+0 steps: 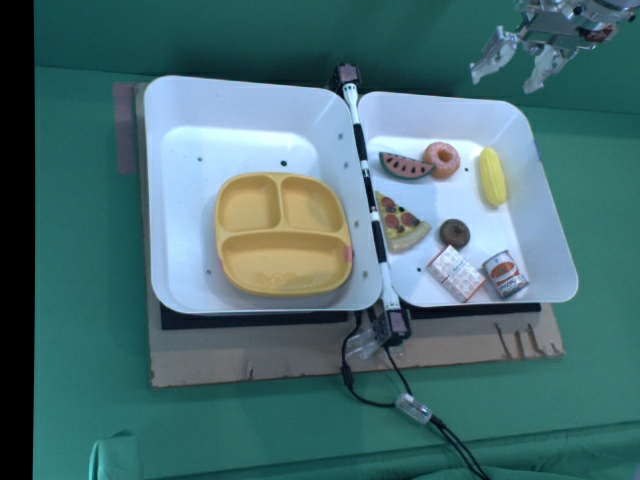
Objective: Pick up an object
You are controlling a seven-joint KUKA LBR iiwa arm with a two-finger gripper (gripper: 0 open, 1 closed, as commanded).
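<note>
My gripper (515,68) hangs open at the top right, above and behind the right bin (545,208), with nothing between its fingers. In that bin lie a watermelon slice (405,165), a frosted donut (441,158), a yellow corn cob (491,176), a pizza slice (399,222), a chocolate donut (454,233), a small carton (456,273) and a can (505,274). All of them rest on the bin floor, well below the gripper.
The left bin (190,148) holds a yellow divided plate (283,233). A black-and-white bar (365,183) runs between the bins. A cable (400,393) trails off the cardboard base at the front. Green cloth surrounds the bench.
</note>
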